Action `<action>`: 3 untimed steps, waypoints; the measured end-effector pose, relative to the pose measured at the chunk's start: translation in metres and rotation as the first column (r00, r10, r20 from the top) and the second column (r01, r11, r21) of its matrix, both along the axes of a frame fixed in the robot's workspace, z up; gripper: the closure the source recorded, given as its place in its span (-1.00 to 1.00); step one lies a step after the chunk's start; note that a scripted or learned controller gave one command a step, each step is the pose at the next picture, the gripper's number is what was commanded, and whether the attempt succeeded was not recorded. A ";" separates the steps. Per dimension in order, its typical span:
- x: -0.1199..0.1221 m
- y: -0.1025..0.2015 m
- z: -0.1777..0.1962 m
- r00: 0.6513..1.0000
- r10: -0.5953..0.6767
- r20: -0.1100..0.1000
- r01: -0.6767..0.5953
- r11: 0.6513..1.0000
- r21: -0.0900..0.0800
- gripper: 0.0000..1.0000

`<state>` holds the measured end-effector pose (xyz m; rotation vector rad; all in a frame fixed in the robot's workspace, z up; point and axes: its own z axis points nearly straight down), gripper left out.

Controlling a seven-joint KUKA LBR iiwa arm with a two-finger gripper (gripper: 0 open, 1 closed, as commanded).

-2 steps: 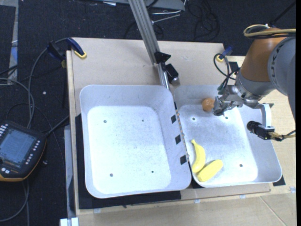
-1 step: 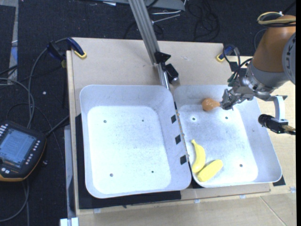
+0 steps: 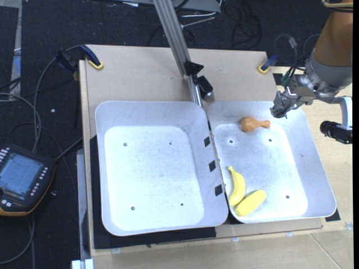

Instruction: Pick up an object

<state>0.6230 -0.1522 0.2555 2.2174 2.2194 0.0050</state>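
Reaching in from the right, the grey KUKA arm with its orange upper band (image 3: 336, 32) hangs over the far right corner of the right-hand shallow white plastic bin (image 3: 297, 150). Its dark two-finger gripper (image 3: 280, 110) sits just above that bin's upper right rim, pointing down and toward the left. Whether the claw is open or closed I cannot tell, since it appears as a small dark shape against the bin's edge; nothing is visible between its tips.

Just to the left of the gripper, near but apart from it, lies a small orange drumstick-shaped toy (image 3: 253, 124) on the bin floor, its rounded end to the left and its thin handle toward the gripper. Well apart from it, at the near left corner of the same bin, lie a curved yellow plastic banana (image 3: 237, 185) and, touching or just beside it, a yellow oval lemon-like object (image 3: 250, 202). Both rest close to the bin's left wall.

The left-hand shallow white bin (image 3: 106, 150) sits side by side with the right one, their inner rims overlapping at the middle, where small black tabs show along the seam. Both bins rest on a pale wooden bench top (image 3: 140, 77). A slanted grey metal pole (image 3: 174, 32) comes down from the top to the junction of the two bins. On the dark floor to the left lies a handheld control pendant with a lit screen (image 3: 19, 175), with black cables trailing around it.
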 end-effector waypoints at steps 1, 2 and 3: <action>0.001 0.000 0.032 1.000 -0.001 -0.002 0.001 1.000 0.000 1.00; -0.015 0.045 0.015 1.000 0.002 -0.007 -0.002 1.000 0.002 1.00; -0.033 0.097 0.017 1.000 0.004 -0.005 -0.004 1.000 0.002 1.00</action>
